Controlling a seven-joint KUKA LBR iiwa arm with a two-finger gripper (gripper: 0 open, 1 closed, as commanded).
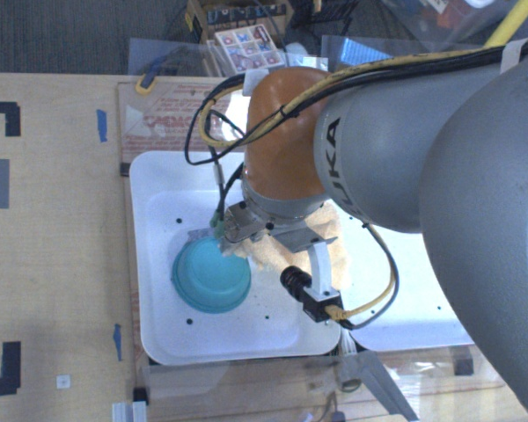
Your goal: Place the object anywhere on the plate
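A blue round plate (211, 278) lies in the left white bin (158, 236), toward its front left. A tan, crumpled-looking object (277, 251) lies just right of the plate, partly hidden under the arm. My gripper (223, 229) hangs below the orange wrist band, right at the plate's upper right rim, and the wrist hides most of it. A small green bit (217, 223) shows at the gripper, and I cannot tell what it is. Whether anything is held is hidden.
The right white bin (414, 306) is largely covered by the grey arm. A black cable fitting with a yellow hose (317, 301) hangs from the wrist over the left bin's front right. Wooden bench lies to the left, clutter beyond the back edge.
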